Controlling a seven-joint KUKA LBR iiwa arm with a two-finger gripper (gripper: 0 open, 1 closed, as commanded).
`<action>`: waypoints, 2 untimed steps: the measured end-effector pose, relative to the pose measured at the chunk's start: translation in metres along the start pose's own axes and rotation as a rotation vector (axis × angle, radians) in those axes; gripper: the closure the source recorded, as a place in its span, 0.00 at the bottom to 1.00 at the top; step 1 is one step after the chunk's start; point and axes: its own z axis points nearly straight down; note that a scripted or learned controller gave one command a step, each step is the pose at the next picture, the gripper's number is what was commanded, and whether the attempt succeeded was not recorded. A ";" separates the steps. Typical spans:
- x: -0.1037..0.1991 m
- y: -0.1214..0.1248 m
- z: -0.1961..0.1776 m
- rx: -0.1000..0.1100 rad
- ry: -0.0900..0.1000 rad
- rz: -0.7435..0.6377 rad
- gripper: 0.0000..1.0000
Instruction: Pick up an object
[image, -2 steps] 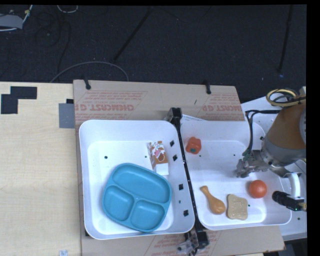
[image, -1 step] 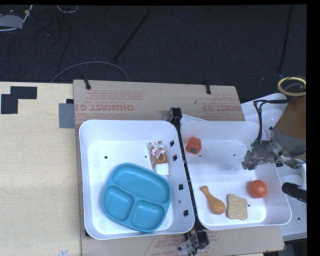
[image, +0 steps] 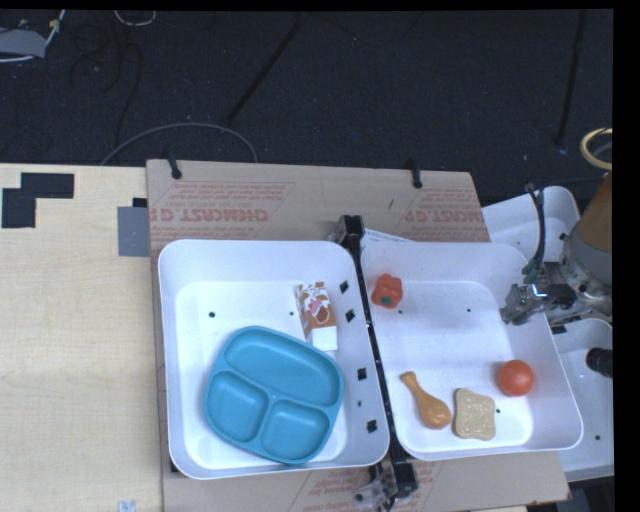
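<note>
The right bin (image: 470, 445) holds an orange-red pepper-like toy (image: 387, 291) near its back left corner, a red tomato (image: 515, 378) on the right, a tan chicken drumstick (image: 426, 400) and a slice of toast (image: 474, 414) toward the front. My gripper (image: 527, 300) hangs over the right bin's right rim, above and a little behind the tomato, with nothing visible between its fingers. The left bin (image: 190, 300) holds a blue divided plate (image: 273, 393) and a small printed packet (image: 317, 312) leaning by the divider.
A black divider rail (image: 362, 340) runs between the two bins. The bins rest on cardboard (image: 300, 205) on a wooden bench (image: 70, 330). White equipment (image: 590, 345) and cables lie just right of the right bin, under the arm.
</note>
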 end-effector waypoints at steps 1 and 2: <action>-0.001 0.001 -0.053 -0.002 -0.001 -0.001 1.00; 0.055 -0.005 -0.060 0.004 0.003 -0.003 1.00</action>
